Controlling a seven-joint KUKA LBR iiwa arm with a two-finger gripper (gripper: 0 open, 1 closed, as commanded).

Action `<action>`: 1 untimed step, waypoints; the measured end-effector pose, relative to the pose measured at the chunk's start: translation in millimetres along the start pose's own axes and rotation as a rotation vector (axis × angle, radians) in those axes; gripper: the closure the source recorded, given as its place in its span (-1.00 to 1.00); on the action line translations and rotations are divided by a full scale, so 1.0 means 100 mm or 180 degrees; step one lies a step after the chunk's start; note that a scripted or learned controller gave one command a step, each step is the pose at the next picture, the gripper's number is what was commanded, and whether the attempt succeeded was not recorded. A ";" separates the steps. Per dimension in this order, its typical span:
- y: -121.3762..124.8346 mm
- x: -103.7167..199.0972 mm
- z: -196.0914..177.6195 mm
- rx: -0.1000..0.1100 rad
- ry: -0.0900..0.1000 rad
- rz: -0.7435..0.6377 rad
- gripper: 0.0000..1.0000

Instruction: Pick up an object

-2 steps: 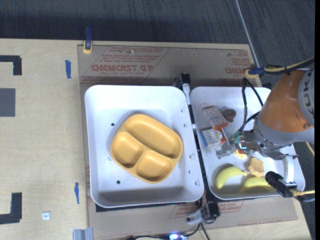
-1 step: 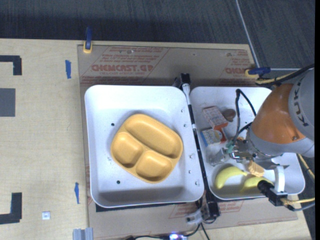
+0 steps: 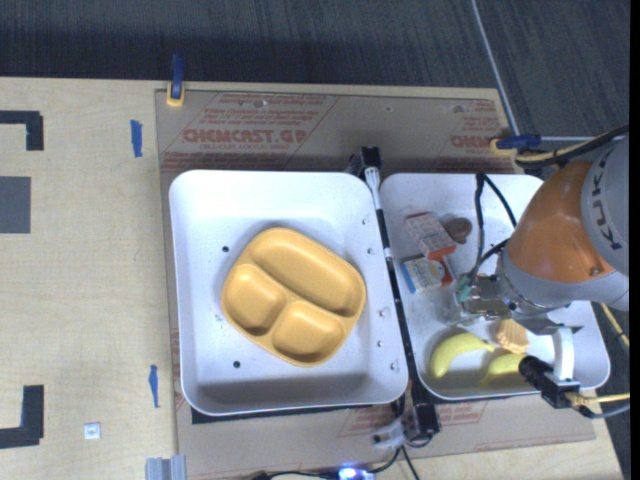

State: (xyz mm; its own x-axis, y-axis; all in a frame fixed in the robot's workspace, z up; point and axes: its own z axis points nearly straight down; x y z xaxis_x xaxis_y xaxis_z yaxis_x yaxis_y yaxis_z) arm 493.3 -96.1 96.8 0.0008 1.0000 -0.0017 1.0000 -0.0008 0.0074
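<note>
Yellow banana point(image 3: 458, 353) lies at the near edge of the right bin point(image 3: 596, 368), just beside the lowered claw point(image 3: 508, 333), apparently positioned for a grab; its grip state I cannot tell.

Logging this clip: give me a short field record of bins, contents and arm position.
left bin: holds a yellow three-compartment tray
right bin: holds a yellow banana, a small red-and-white packet, and other small items
arm: over the right bin, above the banana
grasp: fingers hidden, cannot confirm a hold
</note>
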 end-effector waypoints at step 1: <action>0.00 0.00 0.00 0.0001 0.0000 0.0000 -1.00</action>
State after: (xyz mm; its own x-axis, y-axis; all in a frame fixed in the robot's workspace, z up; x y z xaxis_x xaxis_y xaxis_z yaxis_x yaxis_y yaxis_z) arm 493.3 -96.0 96.7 0.0006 1.0000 -0.0016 1.0000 -0.0006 0.0071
